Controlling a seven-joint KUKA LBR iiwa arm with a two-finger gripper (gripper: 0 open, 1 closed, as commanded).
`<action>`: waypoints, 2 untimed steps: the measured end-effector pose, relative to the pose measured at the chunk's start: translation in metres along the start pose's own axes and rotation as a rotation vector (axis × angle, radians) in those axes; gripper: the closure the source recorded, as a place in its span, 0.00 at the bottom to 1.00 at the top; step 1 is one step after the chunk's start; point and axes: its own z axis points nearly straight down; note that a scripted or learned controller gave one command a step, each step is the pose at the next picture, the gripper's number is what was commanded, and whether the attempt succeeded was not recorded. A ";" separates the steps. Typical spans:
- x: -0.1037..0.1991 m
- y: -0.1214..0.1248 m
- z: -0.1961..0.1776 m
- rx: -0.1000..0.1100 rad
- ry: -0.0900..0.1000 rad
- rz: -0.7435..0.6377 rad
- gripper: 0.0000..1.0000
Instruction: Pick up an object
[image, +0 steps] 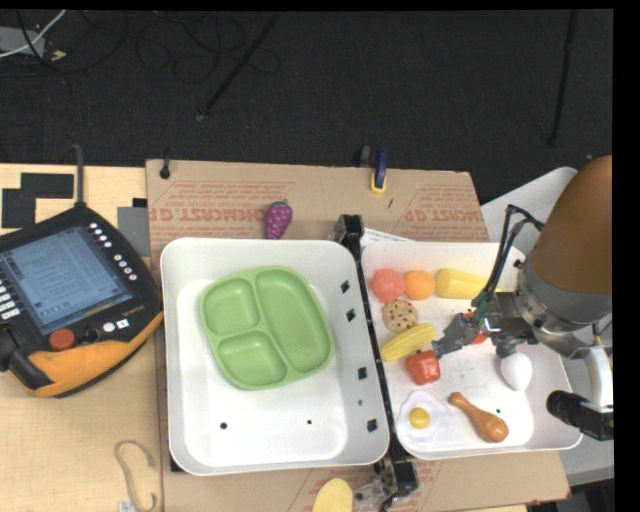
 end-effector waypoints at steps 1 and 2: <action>0.000 0.002 -0.004 -0.009 -0.001 -0.001 0.00; -0.004 -0.004 0.042 -0.004 0.000 -0.001 0.00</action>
